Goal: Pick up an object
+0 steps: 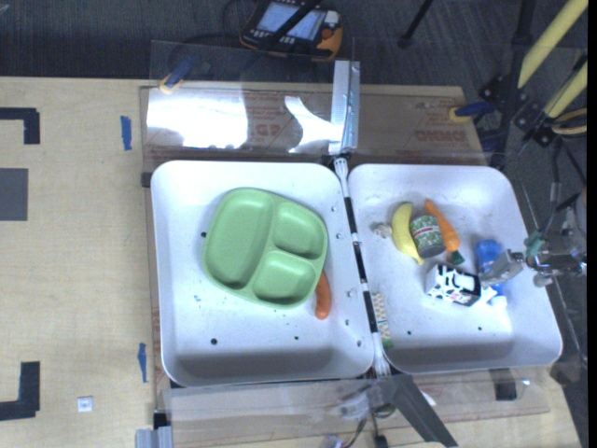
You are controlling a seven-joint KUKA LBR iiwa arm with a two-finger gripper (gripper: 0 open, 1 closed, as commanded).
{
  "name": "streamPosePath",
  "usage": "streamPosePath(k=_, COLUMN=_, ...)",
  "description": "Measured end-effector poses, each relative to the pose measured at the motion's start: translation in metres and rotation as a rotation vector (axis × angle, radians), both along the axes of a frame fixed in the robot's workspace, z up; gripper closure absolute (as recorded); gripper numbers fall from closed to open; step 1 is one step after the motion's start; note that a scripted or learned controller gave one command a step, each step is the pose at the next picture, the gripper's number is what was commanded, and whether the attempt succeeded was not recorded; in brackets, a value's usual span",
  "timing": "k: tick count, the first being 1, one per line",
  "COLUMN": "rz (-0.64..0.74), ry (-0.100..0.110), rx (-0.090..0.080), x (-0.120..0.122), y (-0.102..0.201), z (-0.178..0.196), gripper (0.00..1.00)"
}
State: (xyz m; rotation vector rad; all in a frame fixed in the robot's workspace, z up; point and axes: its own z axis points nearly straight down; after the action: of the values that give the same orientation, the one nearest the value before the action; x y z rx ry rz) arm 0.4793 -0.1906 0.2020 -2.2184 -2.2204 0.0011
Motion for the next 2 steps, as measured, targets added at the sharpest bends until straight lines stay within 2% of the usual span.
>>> streamPosePath(k=1, rz=-0.239, ry=-0.002, rx=0.01, x=0.0556, y=-0.0092, z=-0.105, gripper=0.0)
streamPosePath(k=2, rz=-0.242, ry=-0.002, rx=0.002, x=0.0546, y=-0.0123, z=-0.0962, gripper=1.0)
